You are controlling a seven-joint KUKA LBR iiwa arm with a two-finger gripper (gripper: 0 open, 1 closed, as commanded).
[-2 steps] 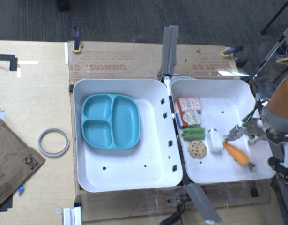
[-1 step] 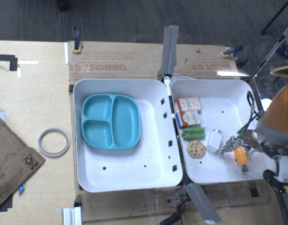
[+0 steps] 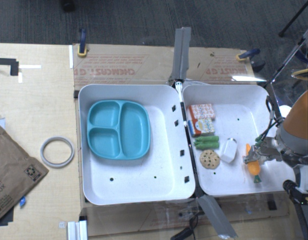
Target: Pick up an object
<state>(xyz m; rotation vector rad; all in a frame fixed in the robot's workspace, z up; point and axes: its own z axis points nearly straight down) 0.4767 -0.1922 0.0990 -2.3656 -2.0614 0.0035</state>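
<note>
In the right bin (image 3: 229,186) lie a red and white snack box (image 3: 202,119), a green pea pod (image 3: 206,142), a cookie (image 3: 209,159), a small white piece (image 3: 229,150) and an orange carrot-like toy (image 3: 254,168). My gripper (image 3: 252,156) hangs low at the bin's right side, right over the upper end of the orange toy, and hides part of it. The grey arm with its orange band enters from the right edge. I see nothing lifted off the bin floor.
The left bin (image 3: 136,186) holds a blue three-part plate (image 3: 118,129). A divider of black clips runs between the bins. A tape ring (image 3: 57,151) and a brown cardboard box (image 3: 11,176) lie on the bench to the left.
</note>
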